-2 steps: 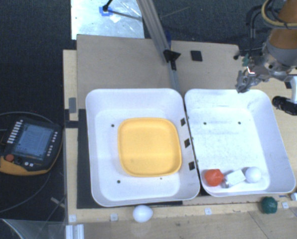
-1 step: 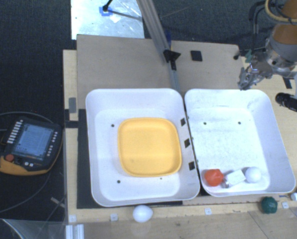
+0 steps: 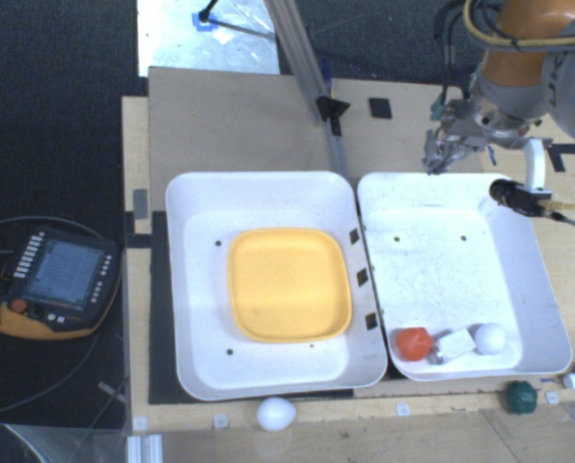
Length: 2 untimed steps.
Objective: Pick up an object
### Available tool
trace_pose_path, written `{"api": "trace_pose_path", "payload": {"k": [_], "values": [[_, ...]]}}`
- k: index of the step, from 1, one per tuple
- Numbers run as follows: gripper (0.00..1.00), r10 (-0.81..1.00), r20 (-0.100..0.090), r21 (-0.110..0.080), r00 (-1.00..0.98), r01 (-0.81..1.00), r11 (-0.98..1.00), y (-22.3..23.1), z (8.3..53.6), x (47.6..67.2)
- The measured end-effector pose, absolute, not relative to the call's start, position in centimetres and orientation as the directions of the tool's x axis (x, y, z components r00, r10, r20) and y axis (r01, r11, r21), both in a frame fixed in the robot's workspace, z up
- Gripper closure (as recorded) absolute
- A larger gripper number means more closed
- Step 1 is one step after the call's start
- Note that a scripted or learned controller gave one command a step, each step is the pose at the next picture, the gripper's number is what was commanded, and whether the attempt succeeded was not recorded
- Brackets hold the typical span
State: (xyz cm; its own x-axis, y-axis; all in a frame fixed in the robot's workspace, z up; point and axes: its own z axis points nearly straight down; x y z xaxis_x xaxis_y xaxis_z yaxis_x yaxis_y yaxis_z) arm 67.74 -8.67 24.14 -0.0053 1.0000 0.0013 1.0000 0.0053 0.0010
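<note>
A yellow square plate (image 3: 289, 284) lies in the left bin (image 3: 199, 210). In the right bin (image 3: 442, 249), near its front edge, sit a small red-orange ball (image 3: 412, 343), a small white and grey piece (image 3: 452, 345) and a white ball (image 3: 489, 338). My gripper (image 3: 440, 157) hangs above the back edge of the right bin, far from those objects, with nothing seen between its fingers. The fingers are too small and dark to judge.
A white ball (image 3: 276, 413) lies on the bench in front of the left bin. A dark green ball (image 3: 520, 396) sits off the right bin's front corner. A teach pendant (image 3: 54, 280) rests at the left. A metal pole (image 3: 302, 46) slants behind the bins.
</note>
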Motion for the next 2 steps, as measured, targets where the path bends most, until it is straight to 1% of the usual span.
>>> {"api": "trace_pose_path", "payload": {"k": [1, 2], "values": [[1.00, 1.000, 0.001, 0.001, -0.005, 1.000, 0.005, -3.1, 23.2, 68.0], [1.00, 1.000, 0.001, 0.000, -0.005, 1.000, 0.005, 2.0, 22.8, 66.2]]}}
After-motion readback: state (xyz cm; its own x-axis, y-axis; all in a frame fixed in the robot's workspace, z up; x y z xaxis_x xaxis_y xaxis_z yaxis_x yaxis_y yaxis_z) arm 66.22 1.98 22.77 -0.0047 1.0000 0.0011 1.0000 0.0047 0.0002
